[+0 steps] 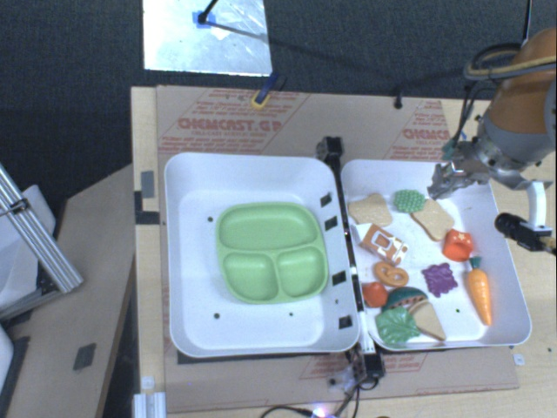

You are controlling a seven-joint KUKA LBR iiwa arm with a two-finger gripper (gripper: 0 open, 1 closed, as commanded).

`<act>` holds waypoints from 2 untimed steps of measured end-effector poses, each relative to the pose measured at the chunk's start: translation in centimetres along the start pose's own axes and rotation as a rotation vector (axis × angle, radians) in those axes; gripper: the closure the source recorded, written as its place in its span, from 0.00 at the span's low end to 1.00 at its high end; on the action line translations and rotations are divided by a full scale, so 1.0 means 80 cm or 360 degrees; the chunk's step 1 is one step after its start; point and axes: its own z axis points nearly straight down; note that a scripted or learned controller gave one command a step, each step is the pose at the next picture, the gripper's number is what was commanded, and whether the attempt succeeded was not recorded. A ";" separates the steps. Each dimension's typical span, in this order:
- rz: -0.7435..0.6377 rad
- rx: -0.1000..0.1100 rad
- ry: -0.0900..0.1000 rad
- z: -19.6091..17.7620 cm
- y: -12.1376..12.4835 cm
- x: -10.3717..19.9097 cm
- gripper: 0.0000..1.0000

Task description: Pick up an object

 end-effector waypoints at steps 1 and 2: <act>0.0000 0.0004 0.0001 -0.024 0.002 0.000 1.00; -0.0006 0.0006 0.0004 -0.035 0.001 0.075 1.00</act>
